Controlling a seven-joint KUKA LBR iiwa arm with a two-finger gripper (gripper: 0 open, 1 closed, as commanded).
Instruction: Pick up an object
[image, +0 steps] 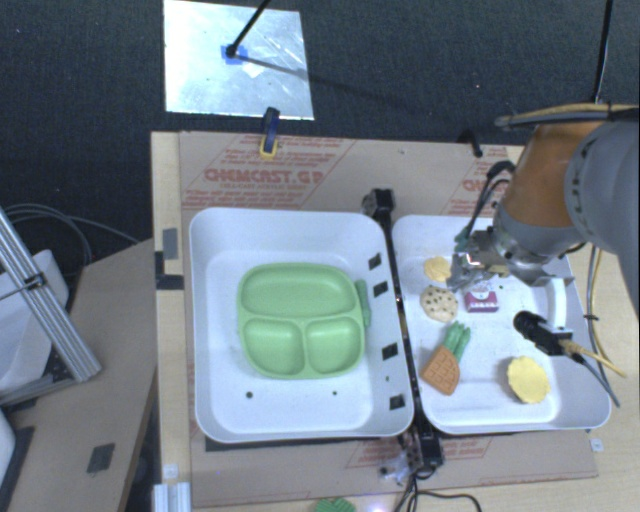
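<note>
Gripper (472, 268) low in the right bin, can't tell how wide. Cookie (438, 302) just below-left, yellow piece (437, 268) directly left, both close.

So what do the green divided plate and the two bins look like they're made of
The green divided plate looks like moulded plastic, matte: one even pale green, soft rounded compartment walls, no glare. The left bin and right bin seem thin formed white plastic, slightly glossy, with rounded rims and corners, though coated metal can't be ruled out.
</note>
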